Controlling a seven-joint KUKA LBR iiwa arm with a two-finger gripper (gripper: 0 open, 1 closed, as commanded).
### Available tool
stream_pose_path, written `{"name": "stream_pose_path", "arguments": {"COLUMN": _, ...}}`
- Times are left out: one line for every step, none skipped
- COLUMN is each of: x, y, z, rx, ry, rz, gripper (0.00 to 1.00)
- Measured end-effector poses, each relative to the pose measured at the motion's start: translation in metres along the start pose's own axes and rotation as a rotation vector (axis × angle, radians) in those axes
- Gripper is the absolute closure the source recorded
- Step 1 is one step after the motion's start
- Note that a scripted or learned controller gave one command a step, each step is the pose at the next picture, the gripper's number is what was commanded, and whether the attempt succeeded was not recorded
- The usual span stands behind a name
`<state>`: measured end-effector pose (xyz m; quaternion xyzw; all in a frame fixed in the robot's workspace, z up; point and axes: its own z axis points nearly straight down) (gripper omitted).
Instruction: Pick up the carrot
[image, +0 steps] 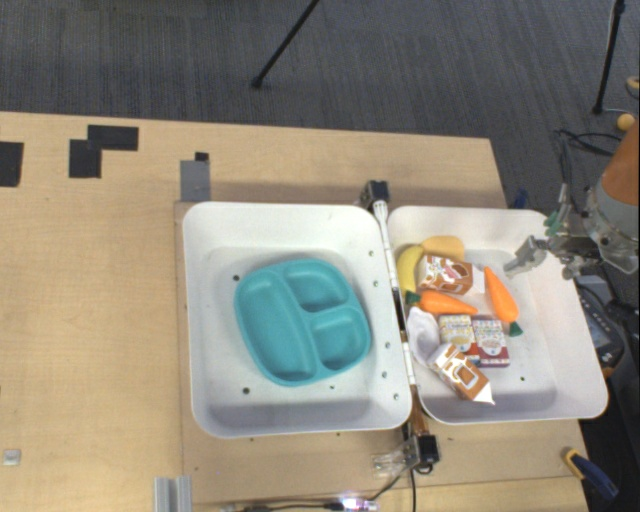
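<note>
Two orange carrots lie in the right bin (570, 390). One carrot (500, 293) lies near the bin's middle, running from upper left to lower right with its green end toward the front. The other carrot (447, 302) lies to its left, almost level, with its green tip beside the banana (409, 268). My gripper (550, 263) hangs over the right bin's back right part, up and to the right of the nearer carrot. It stands open with nothing between its fingers.
The left bin (215, 400) holds a teal divided plate (300, 320). Around the carrots lie a yellowish bun (443, 246) and several snack packets (470, 335). A ridge (392, 290) separates the two bins. Cables hang past the bench's right edge.
</note>
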<state>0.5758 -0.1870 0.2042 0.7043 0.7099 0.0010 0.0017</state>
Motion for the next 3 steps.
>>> {"name": "stream_pose_path", "arguments": {"x": -0.005, "y": 0.007, "z": 0.117, "rx": -0.006, "ry": -0.001, "rz": 0.052, "gripper": 0.00}}
{"name": "stream_pose_path", "arguments": {"x": -0.005, "y": 0.009, "z": 0.106, "rx": -0.009, "ry": -0.002, "rz": 0.047, "gripper": 1.00}}
{"name": "stream_pose_path", "arguments": {"x": 0.076, "y": -0.011, "z": 0.027, "rx": -0.008, "ry": 0.003, "rz": 0.041, "gripper": 1.00}}
